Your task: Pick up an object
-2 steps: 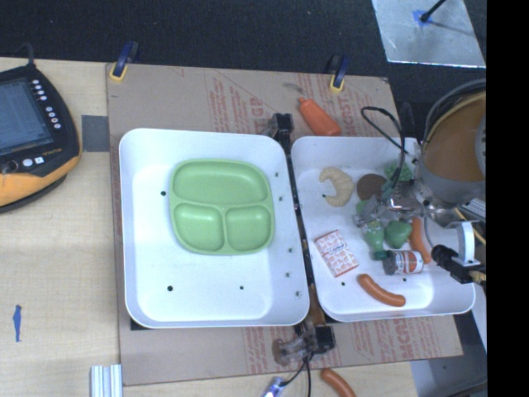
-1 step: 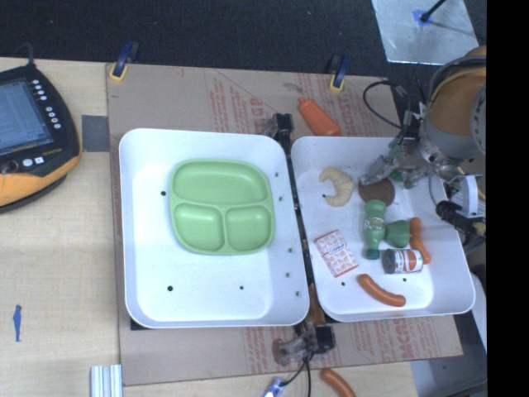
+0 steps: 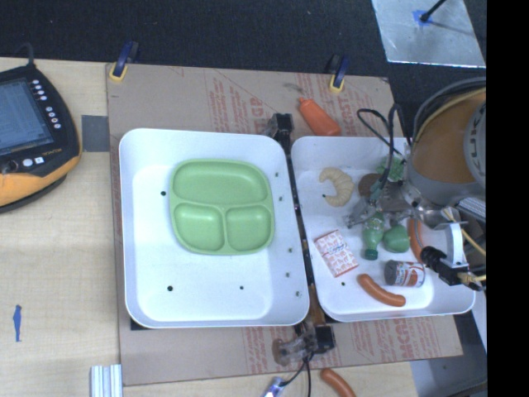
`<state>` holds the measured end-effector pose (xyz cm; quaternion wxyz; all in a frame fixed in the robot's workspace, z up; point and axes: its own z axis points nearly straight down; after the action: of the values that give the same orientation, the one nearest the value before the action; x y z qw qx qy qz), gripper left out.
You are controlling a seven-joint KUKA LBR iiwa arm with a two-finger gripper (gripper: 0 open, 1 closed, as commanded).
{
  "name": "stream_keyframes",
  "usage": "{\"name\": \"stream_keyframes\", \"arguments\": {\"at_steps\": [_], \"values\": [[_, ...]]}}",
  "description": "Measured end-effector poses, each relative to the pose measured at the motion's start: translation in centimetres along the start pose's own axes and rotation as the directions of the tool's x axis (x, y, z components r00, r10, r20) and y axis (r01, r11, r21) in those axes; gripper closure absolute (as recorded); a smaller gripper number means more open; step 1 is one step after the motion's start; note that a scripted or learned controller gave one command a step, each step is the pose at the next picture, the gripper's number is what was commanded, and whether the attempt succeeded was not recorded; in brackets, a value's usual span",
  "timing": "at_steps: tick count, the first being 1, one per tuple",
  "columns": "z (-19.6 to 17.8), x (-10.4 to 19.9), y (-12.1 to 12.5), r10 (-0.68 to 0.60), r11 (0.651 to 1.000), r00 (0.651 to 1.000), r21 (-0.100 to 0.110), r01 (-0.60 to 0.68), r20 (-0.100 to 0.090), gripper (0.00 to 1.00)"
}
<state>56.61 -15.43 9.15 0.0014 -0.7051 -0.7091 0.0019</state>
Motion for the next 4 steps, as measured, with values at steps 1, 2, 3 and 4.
{"name": "stream_keyframes", "arguments": {"at_steps": [1,2,3,4], "values": [[-0.2,-0.8,8.1,0.002,1.000,1.000,-0.004,-0.002,-0.001,0.00],[0.0,-0.6,1.4,0.001,1.000,1.000,0.000,-0.001,0.000,0.00],[0.0,-2.8,-3.5,0.000,1.000,1.000,-0.001,0.000,0.001,0.00],[-0.1,-1.7,4.6,0.002,1.000,1.000,-0.002,-0.002,-0.001,0.00]]}}
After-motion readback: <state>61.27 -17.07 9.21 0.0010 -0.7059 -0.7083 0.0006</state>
